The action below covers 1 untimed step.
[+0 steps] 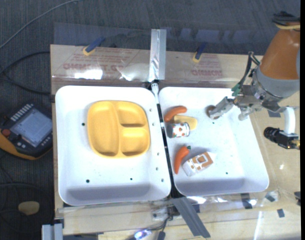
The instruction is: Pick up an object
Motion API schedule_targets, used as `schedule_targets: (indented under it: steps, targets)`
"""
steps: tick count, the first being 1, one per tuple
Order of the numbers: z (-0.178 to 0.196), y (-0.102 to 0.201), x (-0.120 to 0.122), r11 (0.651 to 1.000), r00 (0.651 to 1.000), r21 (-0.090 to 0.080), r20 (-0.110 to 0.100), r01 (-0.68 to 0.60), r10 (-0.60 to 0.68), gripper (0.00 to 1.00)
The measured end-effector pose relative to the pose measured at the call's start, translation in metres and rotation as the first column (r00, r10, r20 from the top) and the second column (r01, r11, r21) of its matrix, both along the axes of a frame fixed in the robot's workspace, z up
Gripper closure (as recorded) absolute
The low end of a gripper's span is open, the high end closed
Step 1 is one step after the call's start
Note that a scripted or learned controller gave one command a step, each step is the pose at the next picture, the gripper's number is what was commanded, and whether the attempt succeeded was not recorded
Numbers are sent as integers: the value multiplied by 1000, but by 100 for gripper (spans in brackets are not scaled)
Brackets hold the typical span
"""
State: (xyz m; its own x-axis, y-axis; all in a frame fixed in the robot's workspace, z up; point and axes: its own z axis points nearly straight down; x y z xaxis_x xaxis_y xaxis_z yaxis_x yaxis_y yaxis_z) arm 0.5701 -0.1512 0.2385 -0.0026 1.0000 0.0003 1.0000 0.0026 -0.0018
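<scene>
The right bin (242,149) holds several small toys. An orange sausage-shaped piece (174,112) lies by the divider, with a yellow piece (191,120) and a white cup with red dots (180,130) just below it. Further down lie an orange carrot (181,157) and a white-and-orange block (199,164). My gripper (228,112) hangs over the upper right part of that bin, to the right of the toys. Its fingers (214,111) are spread, open, with nothing between them.
The left bin (72,149) carries a yellow divided plate (118,128). A metal divider post (158,59) stands between the bins at the back. A black handheld pendant (27,129) lies on the floor at the left. The arm's wrist (280,64) comes in from the right.
</scene>
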Motion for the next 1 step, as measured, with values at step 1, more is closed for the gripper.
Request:
schedule_targets:
  steps: [1]
  targets:
    - [-147,48,36,994,994,-2,2,109,-109,0]
